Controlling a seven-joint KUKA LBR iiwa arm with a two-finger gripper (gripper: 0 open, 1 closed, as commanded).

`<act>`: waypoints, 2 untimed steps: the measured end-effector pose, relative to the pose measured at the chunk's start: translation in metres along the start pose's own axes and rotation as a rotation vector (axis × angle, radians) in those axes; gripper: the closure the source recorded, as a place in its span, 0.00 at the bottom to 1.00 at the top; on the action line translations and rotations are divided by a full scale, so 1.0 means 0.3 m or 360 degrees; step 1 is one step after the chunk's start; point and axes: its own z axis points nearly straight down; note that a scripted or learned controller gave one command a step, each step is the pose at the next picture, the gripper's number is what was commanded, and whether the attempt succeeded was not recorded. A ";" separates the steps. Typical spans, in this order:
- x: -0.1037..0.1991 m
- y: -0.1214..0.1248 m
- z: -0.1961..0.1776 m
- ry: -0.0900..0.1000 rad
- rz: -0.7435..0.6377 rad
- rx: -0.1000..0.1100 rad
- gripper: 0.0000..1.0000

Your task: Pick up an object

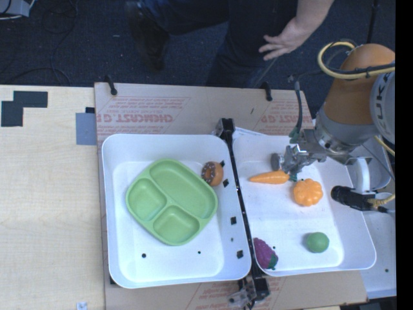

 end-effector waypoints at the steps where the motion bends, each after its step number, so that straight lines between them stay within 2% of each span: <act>1: 0.158 -0.041 -0.034 -0.0001 0.0000 0.0000 1.00; 2: 0.294 -0.107 -0.052 0.0000 0.0000 0.0001 1.00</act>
